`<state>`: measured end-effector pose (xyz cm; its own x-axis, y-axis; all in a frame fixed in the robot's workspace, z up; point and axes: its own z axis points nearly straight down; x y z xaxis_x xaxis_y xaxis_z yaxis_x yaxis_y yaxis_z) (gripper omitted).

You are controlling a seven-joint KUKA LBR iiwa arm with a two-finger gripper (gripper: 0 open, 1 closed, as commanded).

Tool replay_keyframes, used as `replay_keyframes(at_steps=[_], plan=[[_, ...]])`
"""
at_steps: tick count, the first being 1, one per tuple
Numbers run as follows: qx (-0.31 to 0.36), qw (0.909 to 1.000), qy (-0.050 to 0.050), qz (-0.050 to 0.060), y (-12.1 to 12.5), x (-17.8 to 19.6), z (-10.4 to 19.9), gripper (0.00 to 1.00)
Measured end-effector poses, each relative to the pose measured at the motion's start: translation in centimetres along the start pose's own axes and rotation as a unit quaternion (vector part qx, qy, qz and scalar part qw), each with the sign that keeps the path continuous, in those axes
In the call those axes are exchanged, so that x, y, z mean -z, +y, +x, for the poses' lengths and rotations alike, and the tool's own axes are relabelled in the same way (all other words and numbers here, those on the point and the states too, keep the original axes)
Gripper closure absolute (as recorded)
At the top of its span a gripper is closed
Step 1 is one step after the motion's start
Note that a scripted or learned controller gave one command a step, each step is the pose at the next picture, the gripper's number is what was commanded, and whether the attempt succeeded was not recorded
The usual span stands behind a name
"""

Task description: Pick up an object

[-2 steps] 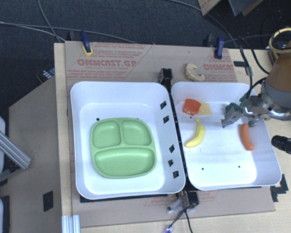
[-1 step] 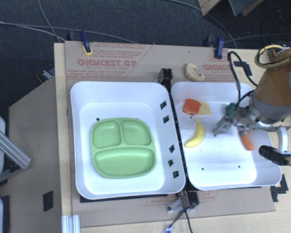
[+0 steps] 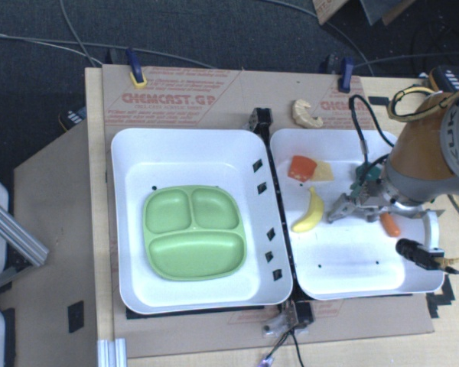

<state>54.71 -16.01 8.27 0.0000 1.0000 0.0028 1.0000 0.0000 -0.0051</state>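
In the right bin lie a yellow banana, a red-orange block with a pale yellow piece beside it, and a small orange carrot-like piece. My gripper hangs low over the middle of this bin, just right of the banana and left of the orange piece. It points toward the banana, and nothing shows in its grasp. The grey arm with its orange band comes in from the right over the bin's right side.
The left bin holds a green divided plate. A beige curved piece lies on the board behind the right bin. Cables trail over the right bin's back edge. A black divider runs between the bins.
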Motion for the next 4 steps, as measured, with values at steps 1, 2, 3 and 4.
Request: replay_keyframes(at_steps=[1, 2, 3, 4], plan=[[0.000, 1.0000, 0.000, -0.002, 0.1, 1.3, 0.0, 1.00], [0.001, 1.0000, -0.002, -0.005, 1.2, 7.0, 0.3, 1.00], [0.001, 1.0000, -0.002, -0.006, 2.3, 12.2, 0.4, 1.00], [0.001, 1.0000, -0.002, -0.005, 2.4, 15.4, 0.4, 1.00]])
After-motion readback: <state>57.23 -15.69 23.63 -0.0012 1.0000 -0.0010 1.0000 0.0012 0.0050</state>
